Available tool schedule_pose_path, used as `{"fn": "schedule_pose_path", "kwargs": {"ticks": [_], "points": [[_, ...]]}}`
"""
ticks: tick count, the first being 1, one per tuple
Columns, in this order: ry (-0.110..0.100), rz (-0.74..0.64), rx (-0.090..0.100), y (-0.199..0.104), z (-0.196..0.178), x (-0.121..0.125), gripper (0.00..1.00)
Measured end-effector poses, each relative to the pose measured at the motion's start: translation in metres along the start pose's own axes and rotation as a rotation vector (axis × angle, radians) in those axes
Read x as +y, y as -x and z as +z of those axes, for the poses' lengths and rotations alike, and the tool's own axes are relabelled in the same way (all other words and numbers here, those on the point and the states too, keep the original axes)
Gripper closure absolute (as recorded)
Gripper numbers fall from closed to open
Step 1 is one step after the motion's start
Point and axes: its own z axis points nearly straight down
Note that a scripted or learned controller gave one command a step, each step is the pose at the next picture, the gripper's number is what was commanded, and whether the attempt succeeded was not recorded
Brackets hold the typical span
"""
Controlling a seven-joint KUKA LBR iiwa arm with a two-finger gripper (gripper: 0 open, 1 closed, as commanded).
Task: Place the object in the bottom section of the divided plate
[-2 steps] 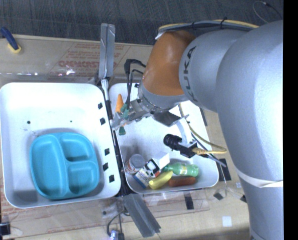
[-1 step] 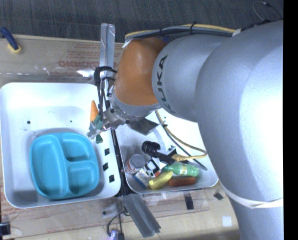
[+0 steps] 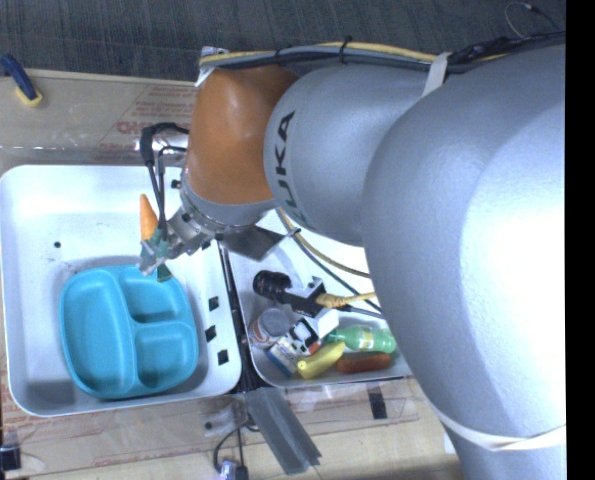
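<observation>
Tool (image 3: pixel 157 253) w/ carrot (image 3: pixel 148 215) over plate (image 3: pixel 127 333)

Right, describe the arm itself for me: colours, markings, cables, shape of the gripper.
The arm is bulky, rounded and grey, with a glossy orange band above the wrist and part of the dark KUKA lettering beside it. Dark cables and a yellowish line run along its upper edge. The gripper is small and metallic grey, with a thin black cable loop beside it.
</observation>
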Motion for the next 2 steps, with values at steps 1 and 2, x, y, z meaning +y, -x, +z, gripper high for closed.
{"fn": "schedule_pose_path", "kwargs": {"ticks": [1, 2], "points": [[0.000, -0.008, -0.001, -0.0745, -0.0117, 0.0100, 1.00], [0.000, -0.007, -0.001, -0.0741, -0.0118, 0.0099, 0.00]]}}
